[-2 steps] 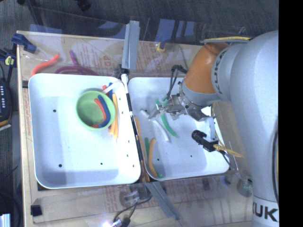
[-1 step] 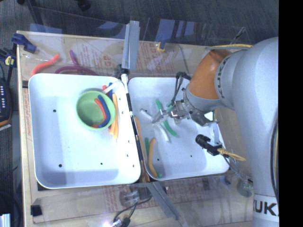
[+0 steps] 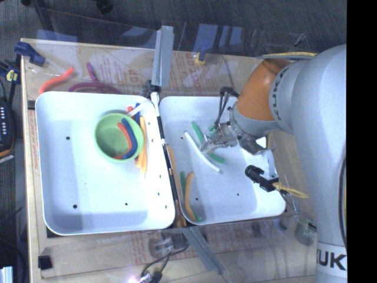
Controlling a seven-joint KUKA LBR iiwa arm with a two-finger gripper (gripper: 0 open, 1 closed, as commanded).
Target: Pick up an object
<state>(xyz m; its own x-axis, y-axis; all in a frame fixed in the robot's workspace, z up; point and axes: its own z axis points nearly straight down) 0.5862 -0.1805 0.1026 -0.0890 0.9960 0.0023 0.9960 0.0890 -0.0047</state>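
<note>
The grey arm's gripper is down in the right-hand shallow white bin, among thin green sticks and a slim white stick; whether the jaws are open or closed I cannot tell. Nothing looks lifted yet, so the pick seems still ahead. The left-hand white bin holds a round green plastic bowl.

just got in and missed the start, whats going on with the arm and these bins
The grey arm reaches in from the right, its gripper low in the right bin among thin white and green sticks. It is too blurred to tell whether it holds any of them. More sticks lie by that bin's left wall. The left bin has a green bowl with colored pieces in and beside it.
</note>
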